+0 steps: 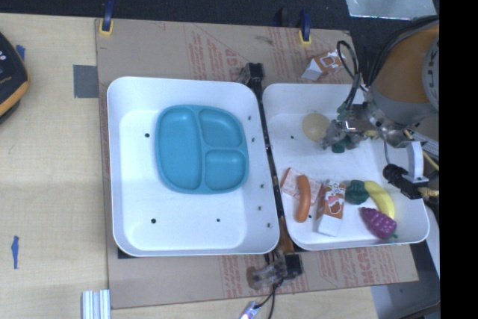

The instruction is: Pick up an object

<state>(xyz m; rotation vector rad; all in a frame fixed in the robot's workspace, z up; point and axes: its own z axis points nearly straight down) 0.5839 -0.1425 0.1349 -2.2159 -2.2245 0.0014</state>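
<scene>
Right bin point(291, 231) holds a beige ball point(314, 126) at the back; hot dog point(302, 197), carton point(331, 208), banana point(381, 198), purple grapes point(378, 223) along its front.

Slanted overhead view of both bins point(119, 160)

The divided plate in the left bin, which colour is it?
Light blue; the divided plate shows plainly in the camera view.

Arm point(403, 86) low, reaching from right
</scene>
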